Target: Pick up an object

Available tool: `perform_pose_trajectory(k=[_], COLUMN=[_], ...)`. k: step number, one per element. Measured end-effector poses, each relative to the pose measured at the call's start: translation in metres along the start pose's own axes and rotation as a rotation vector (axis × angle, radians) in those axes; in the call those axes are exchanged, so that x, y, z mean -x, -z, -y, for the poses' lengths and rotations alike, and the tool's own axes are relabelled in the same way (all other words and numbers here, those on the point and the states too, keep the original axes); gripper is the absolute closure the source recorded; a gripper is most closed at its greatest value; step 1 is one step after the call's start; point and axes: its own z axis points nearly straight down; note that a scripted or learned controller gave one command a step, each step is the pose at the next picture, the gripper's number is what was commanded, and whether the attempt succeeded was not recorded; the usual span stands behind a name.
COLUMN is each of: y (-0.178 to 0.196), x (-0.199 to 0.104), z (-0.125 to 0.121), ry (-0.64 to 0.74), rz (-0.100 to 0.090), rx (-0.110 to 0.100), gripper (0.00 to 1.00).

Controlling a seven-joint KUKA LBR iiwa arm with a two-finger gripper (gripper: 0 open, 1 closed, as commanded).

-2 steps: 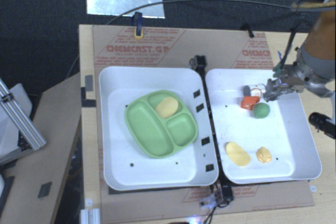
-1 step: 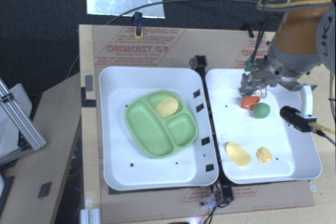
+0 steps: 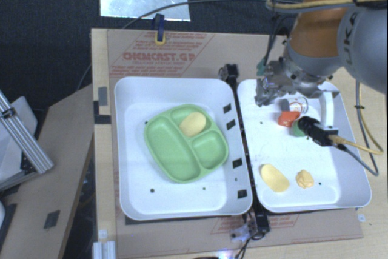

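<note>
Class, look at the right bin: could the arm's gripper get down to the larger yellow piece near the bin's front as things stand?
Probably yes. The larger yellow piece lies flat on bare bin floor, apart from the smaller yellow piece, with nothing over it; the gripper hangs farther back in the same right bin.

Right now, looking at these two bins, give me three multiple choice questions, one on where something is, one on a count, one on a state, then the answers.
1. Where does the green divided plate lie?
A. in the left bin
B. in the right bin
C. on the cardboard behind the bins

2. How many yellow pieces lie loose on the floor of the right bin?
A. none
B. two
C. four

3. What is in the plate's upper compartment?
A. an orange block
B. nothing
C. a yellow piece

Answers:
1. A, the plate sits in the middle of the left bin.
2. B, a larger yellow piece and a smaller one lie side by side near the front wall.
3. C, the pale yellow lump rests inside that compartment, while the orange block lies in the right bin below the claw.
</note>
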Motion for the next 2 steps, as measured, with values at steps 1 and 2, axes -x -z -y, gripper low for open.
perform_pose_trajectory(k=[1,2], y=[0.001,-0.002], x=[-0.051,-0.099], z=[-0.014,-0.034], ry=[-0.001,0.000], rz=[0.000,-0.001], rx=[0.000,-0.001], gripper=[1.00,1.00])
